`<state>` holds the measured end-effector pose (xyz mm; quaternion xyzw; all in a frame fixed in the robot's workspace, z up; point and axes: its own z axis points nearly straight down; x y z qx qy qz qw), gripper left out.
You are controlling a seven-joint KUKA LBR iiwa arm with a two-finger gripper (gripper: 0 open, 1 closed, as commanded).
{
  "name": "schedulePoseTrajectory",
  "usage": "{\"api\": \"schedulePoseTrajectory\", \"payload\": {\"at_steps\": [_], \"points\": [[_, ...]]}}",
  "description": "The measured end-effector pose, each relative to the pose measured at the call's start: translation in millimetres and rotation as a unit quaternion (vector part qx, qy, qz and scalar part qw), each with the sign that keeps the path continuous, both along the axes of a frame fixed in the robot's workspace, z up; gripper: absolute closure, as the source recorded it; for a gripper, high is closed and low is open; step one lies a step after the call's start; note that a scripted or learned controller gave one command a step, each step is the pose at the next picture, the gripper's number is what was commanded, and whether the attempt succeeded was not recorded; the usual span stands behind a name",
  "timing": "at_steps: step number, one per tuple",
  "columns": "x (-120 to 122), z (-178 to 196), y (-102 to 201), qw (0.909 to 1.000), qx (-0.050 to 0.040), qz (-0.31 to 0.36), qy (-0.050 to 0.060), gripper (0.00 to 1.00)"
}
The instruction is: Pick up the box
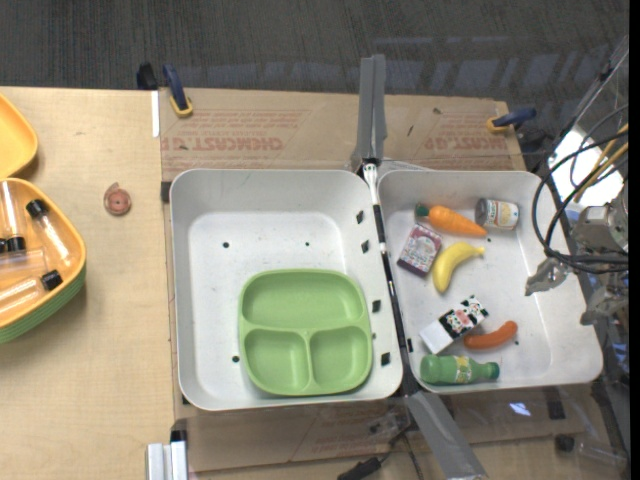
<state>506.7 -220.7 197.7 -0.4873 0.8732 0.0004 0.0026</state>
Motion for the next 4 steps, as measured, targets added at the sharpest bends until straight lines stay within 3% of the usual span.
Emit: {"api": "schedulePoseTrajectory", "payload": {"at_steps": [1,2,3,4], "points": [[23.2,19.2,26.9,0.9954,0.0003,-0.096,0.000,0.00],[49.3,-7.3,74.1,0.9866,0.0003,0.163,0.000,0.00],[108.2,-10.1,115.2,0.9248,0.0003,0.380,0.000,0.00],[105.7,-6.8,136.5,0.8900,0.0003,0.456,0.000,0.00]]}}
